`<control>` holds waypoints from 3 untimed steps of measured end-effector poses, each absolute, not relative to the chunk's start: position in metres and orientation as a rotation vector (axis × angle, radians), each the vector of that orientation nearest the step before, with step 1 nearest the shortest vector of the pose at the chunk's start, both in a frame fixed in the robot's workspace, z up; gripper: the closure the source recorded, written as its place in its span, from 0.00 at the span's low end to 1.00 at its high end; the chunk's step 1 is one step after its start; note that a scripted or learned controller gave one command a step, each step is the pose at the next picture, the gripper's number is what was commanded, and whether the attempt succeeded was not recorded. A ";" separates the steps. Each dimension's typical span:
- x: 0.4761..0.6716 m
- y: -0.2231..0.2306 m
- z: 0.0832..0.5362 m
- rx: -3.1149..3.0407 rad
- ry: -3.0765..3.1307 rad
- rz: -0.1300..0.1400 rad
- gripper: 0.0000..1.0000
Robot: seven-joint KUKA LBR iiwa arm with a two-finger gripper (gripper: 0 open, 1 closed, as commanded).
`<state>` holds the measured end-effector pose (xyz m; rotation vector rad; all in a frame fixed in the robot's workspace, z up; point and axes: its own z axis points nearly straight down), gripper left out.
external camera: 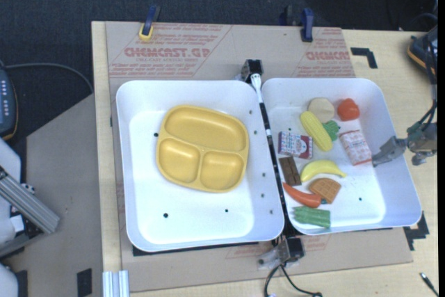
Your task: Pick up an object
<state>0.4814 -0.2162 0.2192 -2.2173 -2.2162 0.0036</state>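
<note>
Two white bins sit side by side on a cardboard-covered table (208,45). The left bin (139,205) carries a yellow tray (202,147) with three compartments, lying near the bin's middle.

The right bin (368,97) holds a cluster of toy food. At the top, a round beige piece (321,107) lies just beside a red tomato (348,108). Below them a corn cob (315,131) runs on a slant, with a small green piece (331,127) touching its right side. A red-and-white packet (355,147) lies to the right of the corn, and a small printed packet (294,144) to its left. Lower down sit a brown bar (289,170), a banana (322,168), a brown bread piece (325,189), a carrot (302,196) and — nearest the front wall — a green pod (311,217).

The gripper (386,151) reaches in from the right, over the right bin's right side, just beside the red-and-white packet. It is too blurred and small to tell whether the jaws are apart or together — nothing shows between them.

Two clamps (147,24) pin the cardboard at the far edge of the table.
</note>
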 end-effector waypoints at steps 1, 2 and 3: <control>0.478 -0.217 0.155 -2.216 -2.214 0.004 0.00; 0.476 -0.210 0.093 -2.216 -2.215 0.004 0.00; 0.476 -0.210 0.084 -2.220 -2.218 0.001 0.00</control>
